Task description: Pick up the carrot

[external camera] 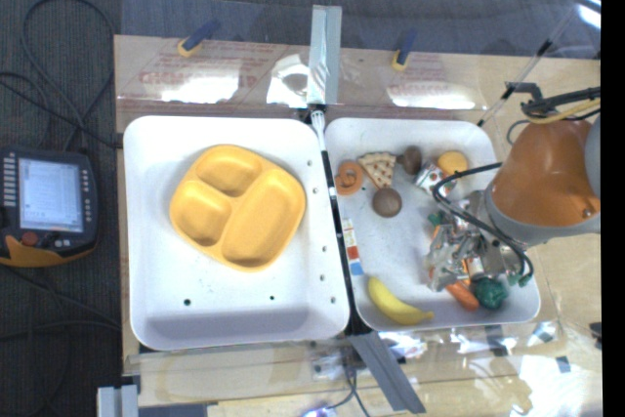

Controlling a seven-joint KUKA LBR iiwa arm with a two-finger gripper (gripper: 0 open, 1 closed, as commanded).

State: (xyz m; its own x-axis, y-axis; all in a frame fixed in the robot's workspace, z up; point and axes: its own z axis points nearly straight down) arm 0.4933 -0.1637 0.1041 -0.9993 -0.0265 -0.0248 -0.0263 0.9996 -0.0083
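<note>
The carrot (462, 295) is a small orange toy with a dark green leafy top (490, 292). It lies near the front right corner of the right bin (391, 254). My gripper (451, 261) hangs low over the bin, directly behind the carrot and almost touching it. A tangle of cables covers the gripper's tip. The orange band of the arm (547, 176) rises behind it on the right.
A yellow banana (395, 303) lies at the right bin's front, left of the carrot. Along the back are an orange ring (350, 176), a waffle slice (378, 168), two brown balls (387, 201), and a yellow-orange fruit (452, 163). A yellow divided plate (237, 205) sits in the left bin.
</note>
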